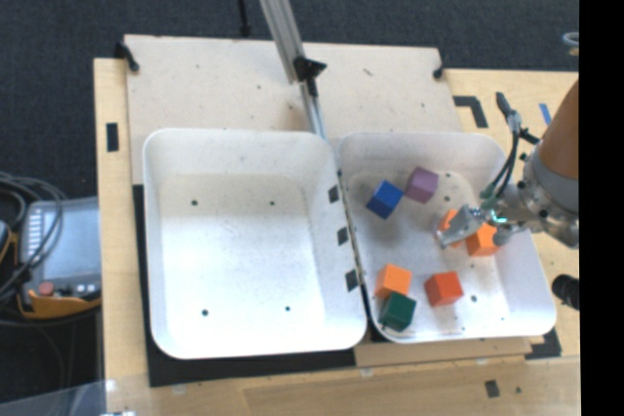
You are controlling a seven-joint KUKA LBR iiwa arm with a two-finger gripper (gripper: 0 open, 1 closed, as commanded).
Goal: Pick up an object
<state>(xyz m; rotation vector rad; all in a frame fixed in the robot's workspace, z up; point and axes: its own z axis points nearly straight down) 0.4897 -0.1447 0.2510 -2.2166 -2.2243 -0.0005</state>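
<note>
The tool (466,231) is hovering low over the right bin (429,151), near its right wall. An orange block (482,242) is sitting just beside it, toward that wall. I cannot tell how its grasp stands.

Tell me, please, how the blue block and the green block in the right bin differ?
The blue block lies toward the far side of the right bin, beside a purple block; the green block sits at the near edge. The green block touches an orange block; the blue block stands apart from its neighbour. Both look like small cubes of similar size.
</note>
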